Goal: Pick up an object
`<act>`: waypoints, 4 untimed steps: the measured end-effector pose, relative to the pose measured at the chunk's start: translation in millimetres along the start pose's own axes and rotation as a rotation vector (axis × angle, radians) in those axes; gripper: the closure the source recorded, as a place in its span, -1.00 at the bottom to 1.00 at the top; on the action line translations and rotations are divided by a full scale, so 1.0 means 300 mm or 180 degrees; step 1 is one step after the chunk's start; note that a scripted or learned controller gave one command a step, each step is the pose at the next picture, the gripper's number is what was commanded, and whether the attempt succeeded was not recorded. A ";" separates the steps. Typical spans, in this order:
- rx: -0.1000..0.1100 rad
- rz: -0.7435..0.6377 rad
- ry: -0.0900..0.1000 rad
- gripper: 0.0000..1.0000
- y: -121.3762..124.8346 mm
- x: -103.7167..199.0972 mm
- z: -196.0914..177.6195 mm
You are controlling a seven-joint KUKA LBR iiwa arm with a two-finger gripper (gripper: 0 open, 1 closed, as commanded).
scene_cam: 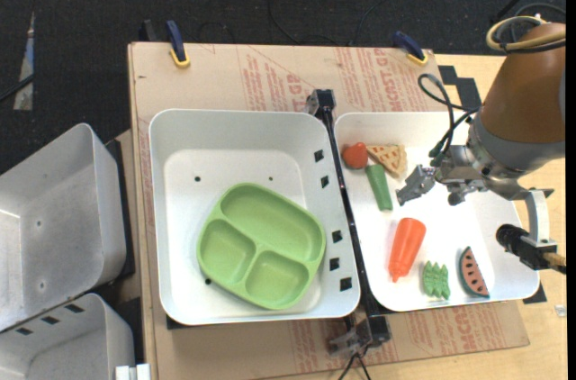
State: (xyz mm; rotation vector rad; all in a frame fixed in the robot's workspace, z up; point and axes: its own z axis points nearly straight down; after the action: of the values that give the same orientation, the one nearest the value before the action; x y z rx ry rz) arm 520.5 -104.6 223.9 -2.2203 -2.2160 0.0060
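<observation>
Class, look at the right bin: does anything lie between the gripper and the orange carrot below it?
Nothing visible does. The gripper hangs over bare bin floor, and the carrot lies just below it in the camera view. The green stick lies to its left.

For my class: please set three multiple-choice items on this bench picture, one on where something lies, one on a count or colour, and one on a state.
1. Where does the green divided plate lie?
A. in the left bin
B. in the right bin
C. on the floor

2. How many toy foods lie in the right bin?
A. three
B. six
C. nine

3. What is the state of the orange carrot?
A. lifted by the arm
B. lying loose on the bin floor
C. resting on the plate

Answers:
1. A, the plate sits on the left bin floor.
2. B, tomato, sandwich wedge, green stick, carrot, small green piece and watermelon slice.
3. B, it lies apart from the gripper, which hangs above the bin.
</observation>
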 end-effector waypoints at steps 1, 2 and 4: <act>0.0003 0.0001 0.0001 -1.00 0.015 -0.009 0.208; 0.0001 -0.0001 0.0002 -1.00 0.043 -0.010 0.398; -0.0034 -0.0016 -0.0004 1.00 0.065 0.015 0.200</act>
State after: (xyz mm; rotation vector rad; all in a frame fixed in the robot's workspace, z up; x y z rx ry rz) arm 539.6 -100.2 164.0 -2.2208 -2.2276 -0.0044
